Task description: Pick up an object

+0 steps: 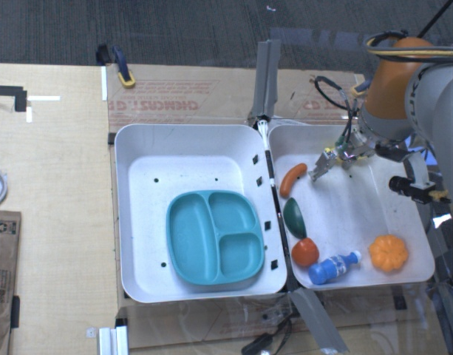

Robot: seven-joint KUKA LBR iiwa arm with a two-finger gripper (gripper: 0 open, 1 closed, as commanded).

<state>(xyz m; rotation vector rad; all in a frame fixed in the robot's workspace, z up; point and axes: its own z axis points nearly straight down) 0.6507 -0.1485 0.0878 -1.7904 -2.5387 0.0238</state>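
My gripper [333, 167] hangs over the far part of the right bin [403, 213], open, with nothing between its fingers. An orange sausage-shaped toy [293, 178] lies just left of it, by the bin's left wall. Below that lie a dark green oval piece [294, 217] and a red tomato-like ball [305, 252]. A blue bottle with a white cap [333, 267] lies on its side at the near edge. An orange pumpkin-like ball [389, 253] rests at the near right.
The left bin [137, 198] holds a teal divided plate [215, 237]. A grey upright post [267, 80] stands behind the wall shared by the bins. The arm's grey and orange wrist [403, 80] and its cables overhang the right bin's far right corner.
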